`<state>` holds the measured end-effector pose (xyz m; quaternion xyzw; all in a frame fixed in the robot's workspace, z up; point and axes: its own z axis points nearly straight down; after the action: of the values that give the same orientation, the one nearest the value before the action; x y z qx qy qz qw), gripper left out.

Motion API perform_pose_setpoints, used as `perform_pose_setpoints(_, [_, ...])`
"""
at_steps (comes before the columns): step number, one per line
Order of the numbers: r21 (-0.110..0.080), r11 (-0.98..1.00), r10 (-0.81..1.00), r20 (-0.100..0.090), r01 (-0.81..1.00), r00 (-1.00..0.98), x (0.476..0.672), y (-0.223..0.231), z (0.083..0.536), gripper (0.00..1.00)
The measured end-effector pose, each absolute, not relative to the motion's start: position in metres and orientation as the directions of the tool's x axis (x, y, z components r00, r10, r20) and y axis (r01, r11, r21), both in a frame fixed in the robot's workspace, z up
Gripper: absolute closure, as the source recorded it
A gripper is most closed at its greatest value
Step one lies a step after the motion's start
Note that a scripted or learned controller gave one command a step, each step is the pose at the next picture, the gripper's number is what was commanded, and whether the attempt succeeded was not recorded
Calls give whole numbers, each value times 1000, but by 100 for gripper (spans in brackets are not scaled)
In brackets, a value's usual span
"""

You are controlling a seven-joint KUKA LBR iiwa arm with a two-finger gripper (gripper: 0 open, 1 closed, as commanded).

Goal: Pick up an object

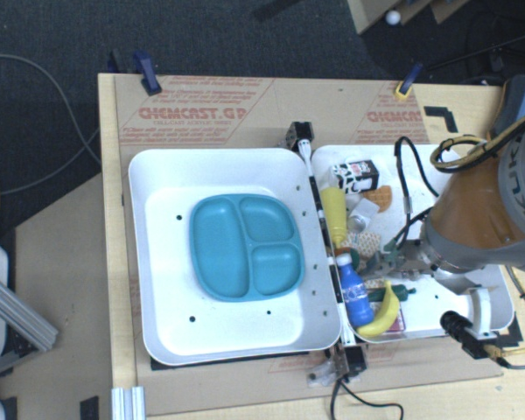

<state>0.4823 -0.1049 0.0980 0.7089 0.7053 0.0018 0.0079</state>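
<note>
A bench topped with brown printed board is seen, and two shallow white bins are set on it side by side, touching along their inner edges. The left bin takes up the middle of the board, and the right bin is placed toward the right edge. Two clamps, a dark blue one and a blue-and-yellow one, are fixed at the far edge of the board.

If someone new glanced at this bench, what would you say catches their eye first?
Most likely the blue divided plate, alone in the middle of the left bin. Next, the grey arm with its orange band, reaching in from the right over the right bin, where a yellow banana, a blue bottle and other small items crowd the left side.
</note>
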Motion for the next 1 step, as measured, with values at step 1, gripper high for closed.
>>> perform_pose_setpoints(1, [3, 0, 1000, 0, 1000, 0, 525, -119, 87, 0])
